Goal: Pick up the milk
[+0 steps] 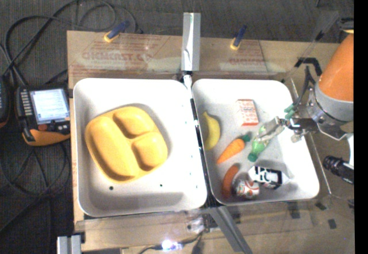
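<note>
Camera view looks down on two white bins side by side, and the action sits over the right bin (pixel 299 132). Writing first: the small carton (pixel 247 111) near the back of that bin carries orange-red panels with print too small to read. The milk (pixel 265 176), a black-and-white cow-patterned carton, lies on its side near the front edge of the right bin, and its label cannot be read either. Faint red lettering runs across the cardboard sheet (pixel 132 54) behind the bins, too washed out to make out. The handheld pendant (pixel 47 106) left of the bins has a lit screen, its text illegible.

Now the arm: it comes in from the right, the orange band showing at the edge, the grey wrist angled down and leftwards over the right bin's right side. The gripper (pixel 265 137) hangs over the middle of the bin with its translucent, green-tipped fingers pointing left and down, parted, nothing between them. It hovers just behind the milk, near but apart.

Around it: a carrot (pixel 232 150) lies slantwise just left of the gripper, a banana (pixel 211 130) rests by the bin's left wall, and a red-and-white can (pixel 246 188) lies touching the milk's left end, with a reddish sausage-shaped item (pixel 229 178) beside it. The left bin (pixel 86 189) holds a yellow divided plate (pixel 127 142).
</note>
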### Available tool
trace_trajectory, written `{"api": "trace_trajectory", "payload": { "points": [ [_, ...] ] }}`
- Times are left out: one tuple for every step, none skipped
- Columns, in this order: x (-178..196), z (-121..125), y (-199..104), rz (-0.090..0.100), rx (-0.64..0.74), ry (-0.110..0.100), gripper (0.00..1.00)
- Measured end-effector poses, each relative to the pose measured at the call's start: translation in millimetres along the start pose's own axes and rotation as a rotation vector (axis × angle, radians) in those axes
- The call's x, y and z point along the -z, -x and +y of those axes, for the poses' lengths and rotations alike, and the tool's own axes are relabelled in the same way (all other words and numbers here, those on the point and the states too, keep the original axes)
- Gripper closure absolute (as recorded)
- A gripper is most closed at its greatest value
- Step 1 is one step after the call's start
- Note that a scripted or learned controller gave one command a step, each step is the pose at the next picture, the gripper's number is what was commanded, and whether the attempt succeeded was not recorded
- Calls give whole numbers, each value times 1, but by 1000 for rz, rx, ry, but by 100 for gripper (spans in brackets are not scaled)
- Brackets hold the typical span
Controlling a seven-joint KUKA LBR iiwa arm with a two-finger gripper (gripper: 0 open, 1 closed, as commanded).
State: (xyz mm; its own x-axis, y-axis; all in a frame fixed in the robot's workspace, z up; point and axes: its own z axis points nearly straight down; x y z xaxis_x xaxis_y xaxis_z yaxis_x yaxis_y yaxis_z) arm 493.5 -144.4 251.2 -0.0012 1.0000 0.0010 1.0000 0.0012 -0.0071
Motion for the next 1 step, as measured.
{"api": "trace_trajectory", "payload": {
  "points": [
    [-54, -5, 12, 2, 258, 0, 0]
  ]
}}
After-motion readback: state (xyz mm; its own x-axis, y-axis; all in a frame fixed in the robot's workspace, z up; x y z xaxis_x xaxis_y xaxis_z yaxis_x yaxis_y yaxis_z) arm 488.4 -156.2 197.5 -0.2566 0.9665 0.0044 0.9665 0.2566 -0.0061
